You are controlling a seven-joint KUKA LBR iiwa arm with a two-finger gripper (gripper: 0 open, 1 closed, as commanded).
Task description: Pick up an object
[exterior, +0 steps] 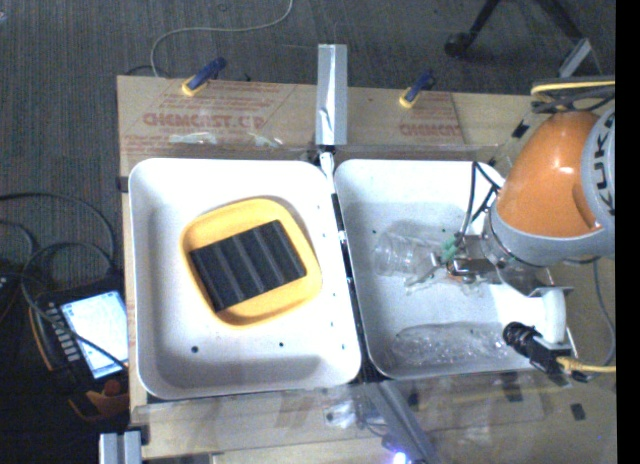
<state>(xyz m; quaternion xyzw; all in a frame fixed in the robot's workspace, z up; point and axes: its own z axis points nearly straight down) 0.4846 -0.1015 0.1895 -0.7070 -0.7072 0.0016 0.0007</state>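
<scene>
I see smooth white plastic bins [160,352], a glossy yellow plastic tray with black ribbed insert [252,260], clear crinkly plastic bottles [405,252], and matt brown board [200,117] beneath.

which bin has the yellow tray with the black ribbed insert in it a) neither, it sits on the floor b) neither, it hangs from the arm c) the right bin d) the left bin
d, the yellow tray lies flat inside the left bin, while the right bin holds clear plastic items and has the arm reaching over it.
</scene>
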